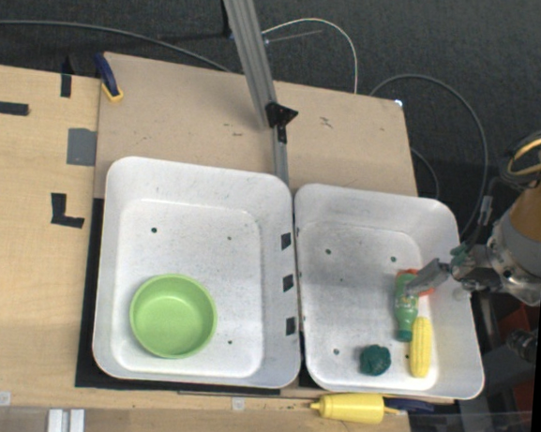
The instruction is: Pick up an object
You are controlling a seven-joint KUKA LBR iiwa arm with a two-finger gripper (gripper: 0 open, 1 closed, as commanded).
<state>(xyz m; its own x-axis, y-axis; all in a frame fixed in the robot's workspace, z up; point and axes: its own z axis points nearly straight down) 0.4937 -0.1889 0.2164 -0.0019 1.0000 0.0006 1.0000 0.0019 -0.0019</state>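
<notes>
Green elongated object point(404, 305): lies in the right white bin point(364, 219), near that bin's right wall, with an orange-red piece at its upper end. The claw point(427, 277) reaches in over the same wall and sits at the object's upper end; whether it is wide, narrow or gripping cannot be determined.

Yellow corn-shaped toy point(420, 346): just beside the green object, on its lower right, lying lengthwise.

Dark green rounded lump point(376, 360): near the right bin's front edge, left of the corn toy.

Yellow plastic bottle-shaped item point(355, 408): on the surface point(194, 119), just outside the right bin's front edge.

Light green round bowl point(173, 316): upright in the left white bin point(198, 181), well apart from the right bin's contents.
</notes>
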